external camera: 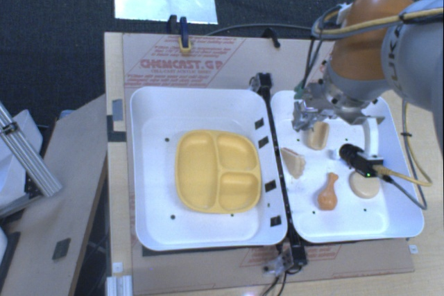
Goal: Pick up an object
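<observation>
Pincer (310, 123) low in right bin (399, 222), beside tan piece (318, 136); yellow tray (217, 170) in left bin (156, 149).

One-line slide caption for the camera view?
Gripper over right bin beside a tan piece; yellow tray in left bin.

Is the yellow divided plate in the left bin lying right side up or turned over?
Right side up. The yellow plate shows its three hollow compartments facing upward, lying flat in the left bin.

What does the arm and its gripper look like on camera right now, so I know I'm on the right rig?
The grey arm has a rounded orange band above the wrist, with yellow and grey cables looped around it. Below sits a metallic grey two-finger gripper. A black cylindrical part with a yellow cable trails off beside it.
</observation>
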